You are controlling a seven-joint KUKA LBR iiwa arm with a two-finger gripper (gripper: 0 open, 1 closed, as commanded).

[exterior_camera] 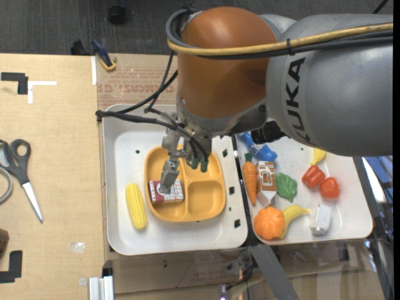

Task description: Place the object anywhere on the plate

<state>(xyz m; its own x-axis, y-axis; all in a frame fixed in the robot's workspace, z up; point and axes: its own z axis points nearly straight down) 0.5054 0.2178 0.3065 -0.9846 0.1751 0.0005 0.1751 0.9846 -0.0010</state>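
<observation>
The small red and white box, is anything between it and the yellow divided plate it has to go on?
Nothing visible. The small red and white box already lies in the left compartment of the yellow divided plate, under the gripper. The yellow corn cob lies outside the plate's left rim.

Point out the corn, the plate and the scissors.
corn (pixel 135 206): camera view, middle of the cob.
plate (pixel 209 199): camera view, bare floor of its lower right compartment.
scissors (pixel 19 150): camera view, right handle loop.

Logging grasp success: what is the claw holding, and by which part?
Cannot be told: the claw sits on the small red-and-white box in the yellow divided plate.
</observation>
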